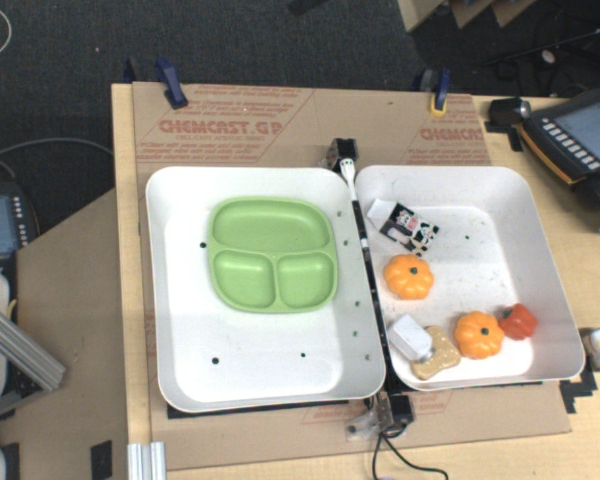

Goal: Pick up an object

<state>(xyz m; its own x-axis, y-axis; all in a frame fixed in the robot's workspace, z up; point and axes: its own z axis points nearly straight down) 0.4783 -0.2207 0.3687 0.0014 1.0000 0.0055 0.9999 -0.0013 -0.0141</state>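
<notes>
**Pick candidates all in right bin; green plate alone in left bin**

Right bin, middle of left half: small orange pumpkin, upright, stem up, apart from its neighbours. Just far of it: black-and-white patterned toy, with a small white piece touching its left end. Near edge of same bin, left to right: white block, tan flat piece touching and partly under the block, second orange pumpkin just beside the tan piece, red object touching the second pumpkin's right side. Shape of the red object too small to make out.

Gripper state: cannot tell from this view.

Left bin: green divided plate, three compartments, one wide on the far side and two smaller on the near side, set in the far half of the bin. Bins touching along their shared edge.

Under both bins: brown sheet with red print. Blue clamp on its far left edge, yellow-and-blue clamp on its far right edge. Dark screen device off to the far right.
</notes>
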